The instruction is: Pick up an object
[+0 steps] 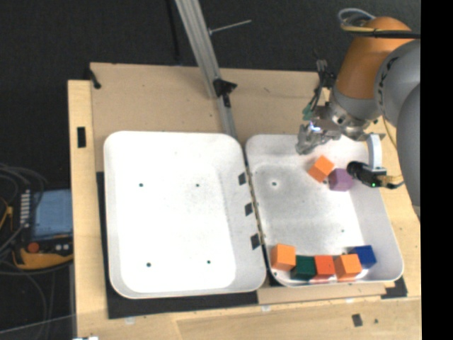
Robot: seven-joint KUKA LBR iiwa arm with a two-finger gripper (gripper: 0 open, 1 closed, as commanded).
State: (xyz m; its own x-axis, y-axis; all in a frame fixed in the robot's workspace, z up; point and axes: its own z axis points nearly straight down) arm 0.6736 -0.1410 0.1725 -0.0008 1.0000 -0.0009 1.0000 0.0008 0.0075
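The right bin (311, 211) holds several small blocks. An orange block (321, 168) and a purple block (341, 179) lie side by side near its far edge. Along its near edge sits a row: an orange block (284, 256), a green block (304, 267), two more orange blocks (325, 265) (347, 265) and a blue block (364, 255). My gripper (306, 142) hangs over the bin's far edge, just up and left of the upper orange block, with nothing seen between its fingers.
The left bin (177, 211) lies beside the right one, joined by small black clips (249, 208). A slanted metal rail (202, 48) rises behind the bins. A blue device and cables (49, 218) sit left of the bench.
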